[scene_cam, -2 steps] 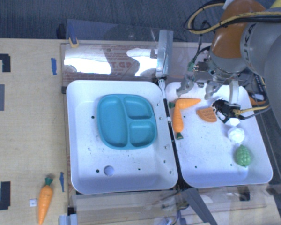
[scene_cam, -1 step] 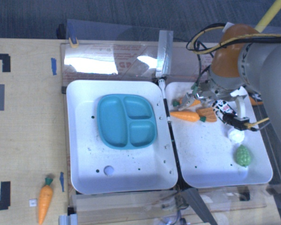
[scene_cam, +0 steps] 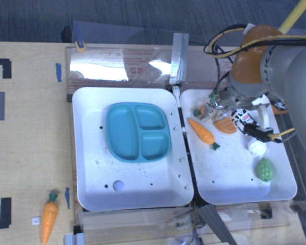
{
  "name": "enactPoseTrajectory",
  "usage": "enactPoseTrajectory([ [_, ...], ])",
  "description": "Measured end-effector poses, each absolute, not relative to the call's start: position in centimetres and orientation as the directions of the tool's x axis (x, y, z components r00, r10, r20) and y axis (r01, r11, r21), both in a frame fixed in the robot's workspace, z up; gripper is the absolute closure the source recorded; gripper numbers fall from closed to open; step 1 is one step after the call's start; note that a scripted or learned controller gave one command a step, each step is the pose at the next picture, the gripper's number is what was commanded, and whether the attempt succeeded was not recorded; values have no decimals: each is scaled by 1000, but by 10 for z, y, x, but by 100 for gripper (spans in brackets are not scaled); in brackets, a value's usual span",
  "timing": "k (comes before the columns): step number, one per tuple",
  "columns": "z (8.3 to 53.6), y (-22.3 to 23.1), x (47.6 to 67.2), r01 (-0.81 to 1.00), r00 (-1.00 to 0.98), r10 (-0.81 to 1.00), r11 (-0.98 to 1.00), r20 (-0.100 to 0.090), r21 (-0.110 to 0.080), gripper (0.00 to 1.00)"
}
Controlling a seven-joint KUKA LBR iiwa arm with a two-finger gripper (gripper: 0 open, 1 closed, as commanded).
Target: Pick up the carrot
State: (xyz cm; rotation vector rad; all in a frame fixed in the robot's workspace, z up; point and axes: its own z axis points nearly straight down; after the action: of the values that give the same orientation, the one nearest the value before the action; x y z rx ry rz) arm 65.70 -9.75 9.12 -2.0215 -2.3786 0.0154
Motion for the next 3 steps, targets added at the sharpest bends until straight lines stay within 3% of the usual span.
enactPoseTrajectory([
  [1,188,-25,662,997,-82,997,82,1,8,100],
  [2,183,-28,660,997,-77,997,77,0,-1,0],
  [3,183,-54,625,930,-367,930,367,1,-3,0],
])
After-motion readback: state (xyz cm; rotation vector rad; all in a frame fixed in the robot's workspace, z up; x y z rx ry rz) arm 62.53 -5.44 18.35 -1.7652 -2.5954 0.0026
